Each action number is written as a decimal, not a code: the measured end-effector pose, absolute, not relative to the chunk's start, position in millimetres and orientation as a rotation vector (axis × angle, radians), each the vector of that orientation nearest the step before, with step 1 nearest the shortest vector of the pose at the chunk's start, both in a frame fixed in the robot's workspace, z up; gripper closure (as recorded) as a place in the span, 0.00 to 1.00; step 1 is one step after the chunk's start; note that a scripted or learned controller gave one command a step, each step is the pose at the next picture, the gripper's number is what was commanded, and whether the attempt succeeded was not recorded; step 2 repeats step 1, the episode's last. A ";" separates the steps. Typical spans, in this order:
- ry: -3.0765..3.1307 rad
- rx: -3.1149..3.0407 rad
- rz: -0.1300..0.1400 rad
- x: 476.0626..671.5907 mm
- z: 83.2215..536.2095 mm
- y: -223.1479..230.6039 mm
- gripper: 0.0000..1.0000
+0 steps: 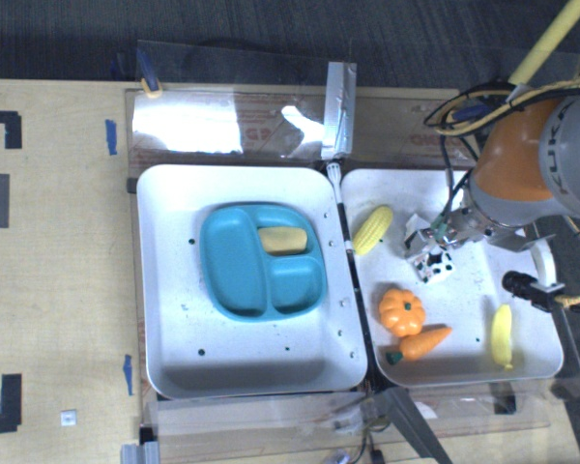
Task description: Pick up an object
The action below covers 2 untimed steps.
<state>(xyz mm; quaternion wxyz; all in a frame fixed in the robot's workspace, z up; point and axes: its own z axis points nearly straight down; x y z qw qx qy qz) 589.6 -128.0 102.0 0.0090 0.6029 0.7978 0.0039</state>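
Nearest me, a carrot [423,342] lies in the right bin [532,361], touching a small orange pumpkin [401,310] just beyond it. A yellow banana [502,335] rests by the bin's right wall, and an ear of corn [372,229] lies at its far left. The arm's hand [430,255] hangs low between them; whether it is apart or together I cannot tell. In the left bin [174,259] a blue divided plate [237,259] holds a yellow block [283,241].

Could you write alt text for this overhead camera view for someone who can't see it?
A grey-and-orange robot arm lowers its gripper into the right bin among a corn cob, pumpkin, carrot and banana. The left bin holds a blue tray.
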 end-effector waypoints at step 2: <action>2.306 2.128 0.007 590.7 186.3 -57.8 1.00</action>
